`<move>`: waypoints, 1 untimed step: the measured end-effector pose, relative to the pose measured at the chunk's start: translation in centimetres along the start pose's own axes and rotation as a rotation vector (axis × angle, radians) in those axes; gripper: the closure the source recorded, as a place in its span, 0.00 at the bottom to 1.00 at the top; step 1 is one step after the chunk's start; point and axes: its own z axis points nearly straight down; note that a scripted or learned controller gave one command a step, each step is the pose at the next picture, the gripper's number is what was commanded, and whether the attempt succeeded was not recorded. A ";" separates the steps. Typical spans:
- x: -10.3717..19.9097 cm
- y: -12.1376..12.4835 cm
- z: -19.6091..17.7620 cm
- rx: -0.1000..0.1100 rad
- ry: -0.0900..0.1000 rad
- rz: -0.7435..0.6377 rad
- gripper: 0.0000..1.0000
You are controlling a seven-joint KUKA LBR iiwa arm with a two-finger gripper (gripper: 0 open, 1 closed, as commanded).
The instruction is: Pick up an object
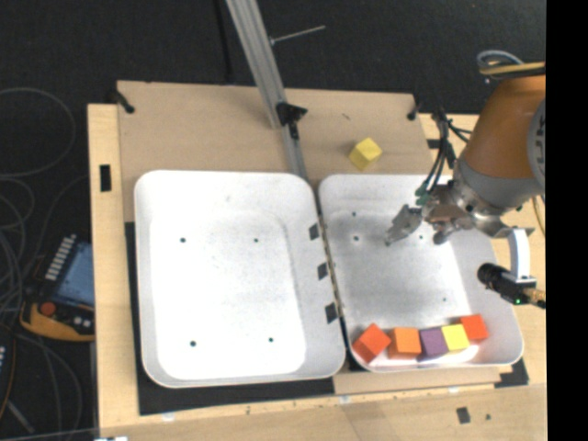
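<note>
the left bin (230, 274) on the bench (211, 118) offers nothing to grasp, so the work belongs on the other side of the divide. just behind the bins, a yellow cube (365, 152) sits alone on the bare bench, apart from both rims; it looks like an awkward target, outside the bins. in the right bin (395, 265) the candidates lie along the near wall: an orange cube (372, 342) turned a little on its corner, then a second orange block (405, 341), a purple block (432, 342), a yellow block (456, 338) and a red-orange block (474, 327), packed in a row and touching one another. the end effector (421, 225) hovers over the far half of this bin, well apart from that row, with its fingers spread and nothing between them, so the step in hand appears to be the approach. doing it well likely means choosing an end of the row rather than the middle, since the middle blocks leave no room for a finger on either side. the tilted orange cube at the left end seems the freest, though the bin wall beside it may crowd one finger; aligning the fingers across its open faces and descending straight should reduce the risk of nudging its neighbours.
</note>
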 end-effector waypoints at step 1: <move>1.8 0.9 -5.0 -0.004 0.000 -0.010 0.00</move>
